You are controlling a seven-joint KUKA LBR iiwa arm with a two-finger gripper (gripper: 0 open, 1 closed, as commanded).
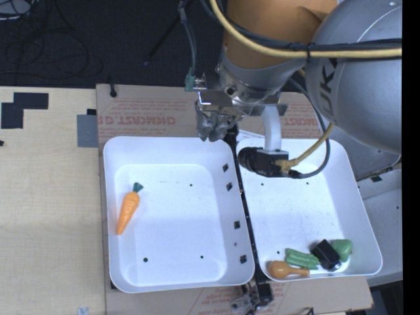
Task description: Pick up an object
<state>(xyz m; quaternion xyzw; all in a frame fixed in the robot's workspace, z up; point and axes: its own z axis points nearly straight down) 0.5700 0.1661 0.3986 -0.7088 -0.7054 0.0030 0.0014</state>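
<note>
— Where do the objects lie?

— A toy carrot [128, 209] rests in the left bin [167, 153], toward nine o'clock of its floor, green top pointing to about one o'clock, apart from the walls. The others crowd the right bin [354, 195] at its five o'clock corner: a green pod-like piece [301, 258], a black block [326, 254] touching it, a green lump [343, 247] just behind the block, and an orange-tan pear-shaped piece [287, 270] against the near wall.

— And the gripper?

— The gripper [213, 130] hangs at twelve o'clock, over the far rims where the two bins meet — well apart from the carrot and from the cluster. Its fingers are dark and small against the cardboard; how far they are parted cannot be told, and nothing is seen between them.

— What surrounds it?

— The arm [367, 71], grey with its orange band [275, 18], fills the two o'clock part of the view, and a yellow cable [315, 151] loops down to a black fitting [259, 161] over the right bin's far end. Cardboard [151, 113] lies under both bins.
</note>
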